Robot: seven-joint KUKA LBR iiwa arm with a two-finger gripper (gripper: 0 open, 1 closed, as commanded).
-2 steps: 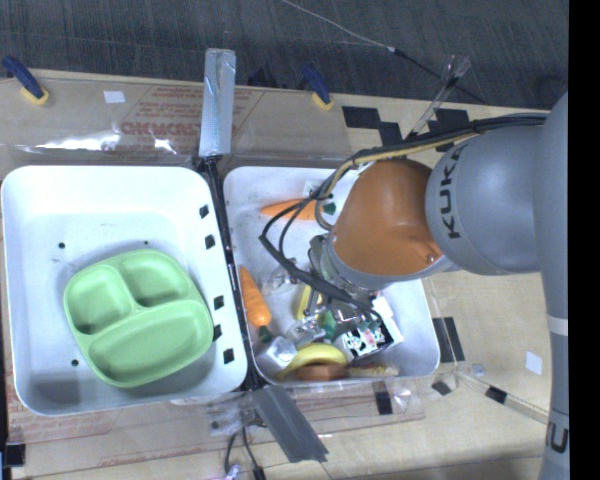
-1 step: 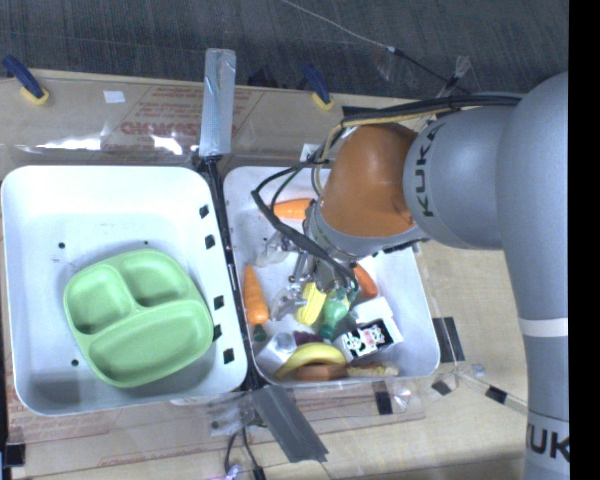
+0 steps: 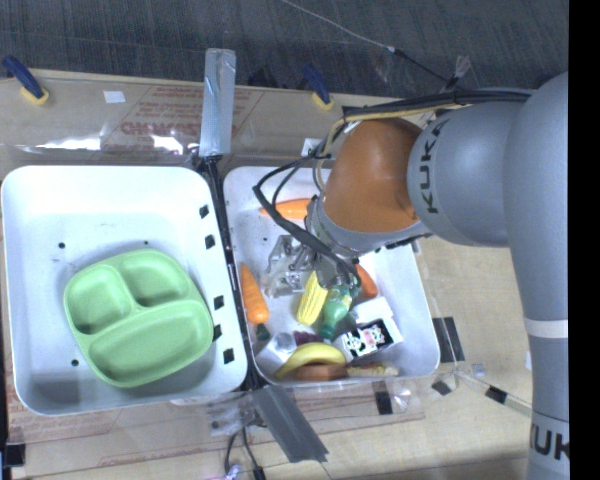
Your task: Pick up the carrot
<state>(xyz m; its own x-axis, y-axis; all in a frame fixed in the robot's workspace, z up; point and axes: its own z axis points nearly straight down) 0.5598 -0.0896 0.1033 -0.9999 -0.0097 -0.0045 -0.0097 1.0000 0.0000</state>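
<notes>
At the near rim of the right bin (image 3: 420, 313) lies a curved yellow banana (image 3: 310, 356) on a brownish item, beside a small black-and-white patterned card (image 3: 368, 338). Just beyond stand a ribbed yellow corn cob (image 3: 311, 299) and a glossy green piece (image 3: 334, 313). The carrot (image 3: 254, 295), a smooth orange taper, lies lengthwise against the bin's left wall, apart from the gripper (image 3: 298, 260). The metallic gripper hangs low over the bin's middle, above the pile; how far it is open cannot be told, and nothing can be seen between its parts. In the left bin (image 3: 30, 228) rests a matte green plate (image 3: 138, 314) with three compartments. Farther back, another orange piece (image 3: 292, 208) peeks from under the wrist. The grey arm (image 3: 480, 168) bears the letters KUKA.
</notes>
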